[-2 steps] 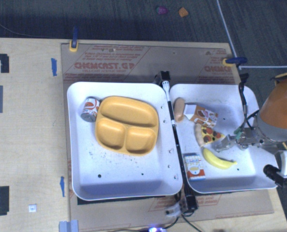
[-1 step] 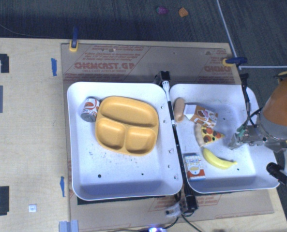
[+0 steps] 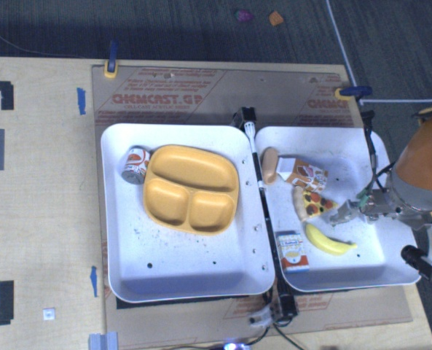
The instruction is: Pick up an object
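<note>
The likeliest target is the banana (image 3: 330,241), a yellow toy fruit lying flat on the floor of the right bin (image 3: 368,267), toward its near side. Nothing has lifted it, so the pick is not yet done. Just to its far side lies a pizza slice (image 3: 312,202), and to the left of that a hot dog (image 3: 270,164) rests by the bin's left wall with a small printed packet (image 3: 308,173) next to it. A little carton (image 3: 291,249) sits left of the banana, near the dividing edge.

The gripper (image 3: 350,211) reaches in from the right and sits low over the bin, just beyond the banana and right of the pizza slice. Whether its tips are spread or closed cannot be told at this size, and nothing is visibly held.

In the left bin (image 3: 128,265) a yellow divided tray (image 3: 190,188) lies in the far half, with a crushed can (image 3: 135,165) touching its left edge.

By my judgement the approach is made; the grasp and lift remain
</note>
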### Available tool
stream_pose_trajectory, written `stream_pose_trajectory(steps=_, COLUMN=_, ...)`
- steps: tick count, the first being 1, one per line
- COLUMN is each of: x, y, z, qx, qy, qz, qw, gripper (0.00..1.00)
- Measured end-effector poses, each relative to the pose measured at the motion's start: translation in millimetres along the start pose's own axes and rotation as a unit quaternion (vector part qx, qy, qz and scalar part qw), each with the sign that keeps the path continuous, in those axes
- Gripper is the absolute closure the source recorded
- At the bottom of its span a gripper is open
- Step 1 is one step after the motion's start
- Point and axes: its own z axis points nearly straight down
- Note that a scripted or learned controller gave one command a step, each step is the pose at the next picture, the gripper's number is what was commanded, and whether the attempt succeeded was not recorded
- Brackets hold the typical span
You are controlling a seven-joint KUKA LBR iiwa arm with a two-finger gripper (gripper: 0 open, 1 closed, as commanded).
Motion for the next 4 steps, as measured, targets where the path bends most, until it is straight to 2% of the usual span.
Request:
stream_pose_trajectory(steps=1, x=60.5, y=-26.1, z=9.8, qx=0.001, qy=0.003, qz=-0.001, qw=1.0, gripper=0.0)
stream_pose_trajectory(steps=2, x=82.0, y=-28.9, z=8.5, qx=-0.001, qy=-0.003, qz=0.004, qw=1.0, gripper=0.0)
stream_pose_trajectory(steps=3, x=82.8, y=-26.5, z=-2.4, qx=-0.005, qy=-0.003, qz=0.003, qw=1.0, gripper=1.0)
stream_pose_trajectory(steps=4, x=83.0, y=-26.6, z=-2.2, qx=-0.005, qy=-0.003, qz=0.003, qw=1.0, gripper=0.0)
